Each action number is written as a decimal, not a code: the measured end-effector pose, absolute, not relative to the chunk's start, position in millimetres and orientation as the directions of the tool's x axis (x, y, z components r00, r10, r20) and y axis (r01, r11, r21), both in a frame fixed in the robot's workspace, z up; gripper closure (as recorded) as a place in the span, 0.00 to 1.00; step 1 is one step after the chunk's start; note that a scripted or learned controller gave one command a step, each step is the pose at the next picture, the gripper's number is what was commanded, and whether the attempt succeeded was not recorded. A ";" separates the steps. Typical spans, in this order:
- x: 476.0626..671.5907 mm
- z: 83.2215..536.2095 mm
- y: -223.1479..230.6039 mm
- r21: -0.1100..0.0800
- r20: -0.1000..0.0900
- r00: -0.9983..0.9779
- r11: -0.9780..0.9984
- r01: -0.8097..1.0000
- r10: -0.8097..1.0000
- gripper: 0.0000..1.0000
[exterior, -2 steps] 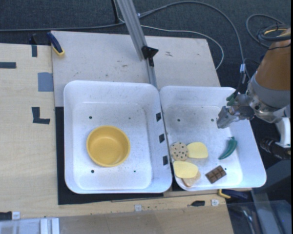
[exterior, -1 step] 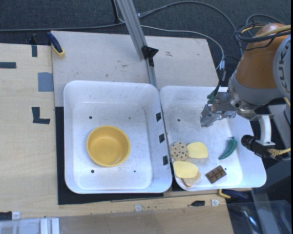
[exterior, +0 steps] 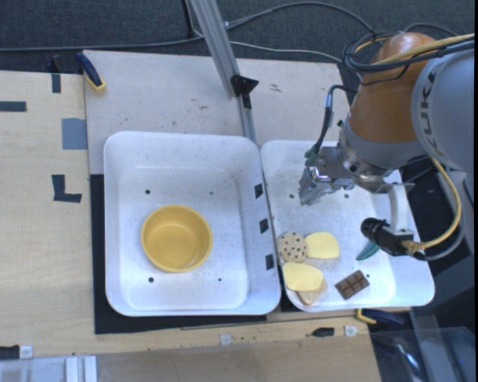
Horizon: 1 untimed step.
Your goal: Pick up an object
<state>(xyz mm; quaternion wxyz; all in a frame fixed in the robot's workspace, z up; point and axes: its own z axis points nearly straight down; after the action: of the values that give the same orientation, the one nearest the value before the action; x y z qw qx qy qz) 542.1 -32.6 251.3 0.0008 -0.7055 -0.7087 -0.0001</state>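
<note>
The gripper (exterior: 311,193) hangs over the right bin (exterior: 406,289); whether its jaws are spread I can't tell. The cookie (exterior: 293,247) lies just below it, beside yellow food pieces (exterior: 322,245).

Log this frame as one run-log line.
gripper: above right bin, nothing seen held | right bin: cookie, brown block | left bin: yellow bowl

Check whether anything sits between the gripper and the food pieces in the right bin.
Nothing visible does. The gripper hangs over bare floor of the right bin, and the cookie and yellow pieces lie below it in the view.
</note>
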 end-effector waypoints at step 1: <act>532.9 237.4 14.2 -0.002 0.001 -0.004 0.004 1.000 1.000 1.00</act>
<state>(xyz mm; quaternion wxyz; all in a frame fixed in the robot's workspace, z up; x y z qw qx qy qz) 532.9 14.2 237.4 0.0007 -0.7058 -0.7084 0.0004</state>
